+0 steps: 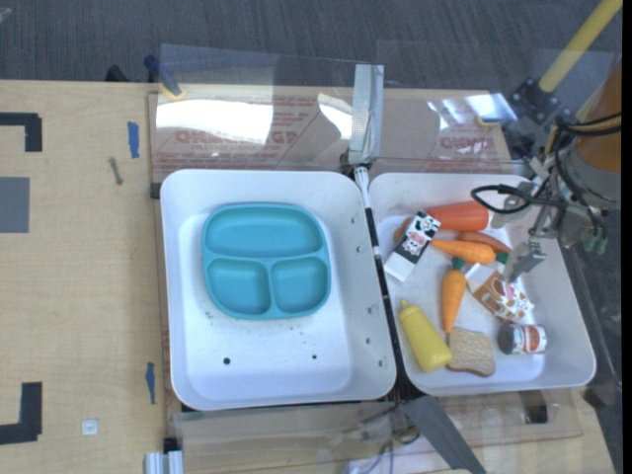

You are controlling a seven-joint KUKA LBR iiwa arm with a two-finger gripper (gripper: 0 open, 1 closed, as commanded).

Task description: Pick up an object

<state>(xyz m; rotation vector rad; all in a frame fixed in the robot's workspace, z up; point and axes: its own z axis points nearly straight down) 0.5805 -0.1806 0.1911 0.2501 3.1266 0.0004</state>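
Camera view: my gripper [521, 265] hangs low in the right bin [578, 363], and I cannot tell how the jaws stand, too blurred. Nearest thing is the red-and-white packet [504, 299], directly under the jaws and a touch toward the bin's near edge, its long axis slanted. A small can [523, 339] lies just past it. Carrots [464, 250] lie to the far side, toward the left bin [197, 363]. I judge the packet the likely pick; nothing visibly held.
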